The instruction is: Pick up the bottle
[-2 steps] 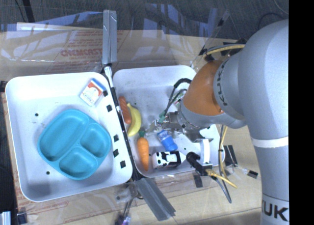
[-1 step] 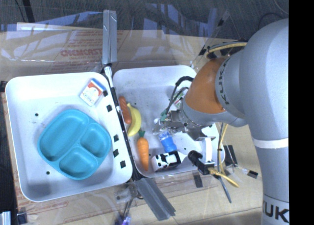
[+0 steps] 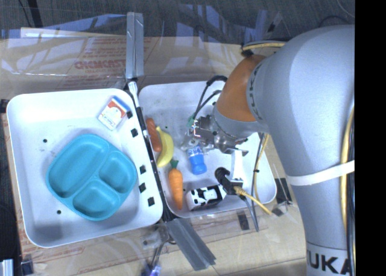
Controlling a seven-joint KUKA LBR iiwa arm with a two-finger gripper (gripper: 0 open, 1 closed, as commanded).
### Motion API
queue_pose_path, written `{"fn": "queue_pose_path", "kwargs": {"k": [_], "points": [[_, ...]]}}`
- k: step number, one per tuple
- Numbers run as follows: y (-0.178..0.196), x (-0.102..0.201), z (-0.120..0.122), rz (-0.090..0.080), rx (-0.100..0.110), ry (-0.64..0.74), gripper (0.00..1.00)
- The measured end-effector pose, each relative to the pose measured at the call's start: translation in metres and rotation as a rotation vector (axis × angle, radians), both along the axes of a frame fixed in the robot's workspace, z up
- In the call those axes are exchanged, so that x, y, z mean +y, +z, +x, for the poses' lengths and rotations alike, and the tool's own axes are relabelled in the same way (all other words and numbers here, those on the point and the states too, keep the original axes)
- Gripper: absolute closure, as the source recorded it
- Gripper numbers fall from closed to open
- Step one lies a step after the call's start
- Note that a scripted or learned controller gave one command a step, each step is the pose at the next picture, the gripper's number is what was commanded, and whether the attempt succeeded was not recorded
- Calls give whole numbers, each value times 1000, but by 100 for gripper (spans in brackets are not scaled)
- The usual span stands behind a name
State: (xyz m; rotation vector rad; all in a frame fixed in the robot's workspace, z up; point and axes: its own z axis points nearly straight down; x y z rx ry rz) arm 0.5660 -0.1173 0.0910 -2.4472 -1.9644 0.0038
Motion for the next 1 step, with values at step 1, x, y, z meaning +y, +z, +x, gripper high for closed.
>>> {"fn": "queue_pose_path", "kwargs": {"k": [1], "points": [[119, 31, -7, 0, -4, 285, 100]]}}
